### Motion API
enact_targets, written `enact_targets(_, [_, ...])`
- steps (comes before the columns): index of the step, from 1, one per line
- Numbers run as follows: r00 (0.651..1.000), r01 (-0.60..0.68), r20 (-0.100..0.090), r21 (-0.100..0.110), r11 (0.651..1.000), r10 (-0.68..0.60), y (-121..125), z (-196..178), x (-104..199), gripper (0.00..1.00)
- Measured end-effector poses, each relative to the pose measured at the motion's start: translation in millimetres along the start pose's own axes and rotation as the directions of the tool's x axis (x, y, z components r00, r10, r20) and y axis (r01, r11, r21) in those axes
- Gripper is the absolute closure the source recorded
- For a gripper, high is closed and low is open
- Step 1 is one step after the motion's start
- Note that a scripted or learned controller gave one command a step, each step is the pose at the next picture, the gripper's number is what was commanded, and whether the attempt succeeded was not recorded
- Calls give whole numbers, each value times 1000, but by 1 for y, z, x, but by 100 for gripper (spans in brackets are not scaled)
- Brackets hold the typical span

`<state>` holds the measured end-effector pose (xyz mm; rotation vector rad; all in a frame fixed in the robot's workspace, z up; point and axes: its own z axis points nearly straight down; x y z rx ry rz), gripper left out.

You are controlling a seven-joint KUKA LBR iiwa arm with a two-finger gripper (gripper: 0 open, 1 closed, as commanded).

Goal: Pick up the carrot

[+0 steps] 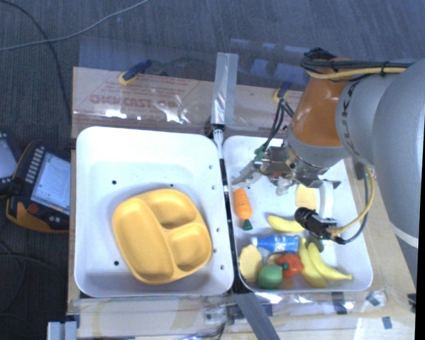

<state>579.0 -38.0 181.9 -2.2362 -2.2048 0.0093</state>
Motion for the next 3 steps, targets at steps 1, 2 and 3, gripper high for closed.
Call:
enact_targets(1, [999,32,1,0,999,-32,0,0,3,0])
enact_targets(2, [997,77,1,-1,997,-77,-1,-1,-1,0])
enact_targets(3, [997,72,0,-1,997,-72,-9,0,-5,0])
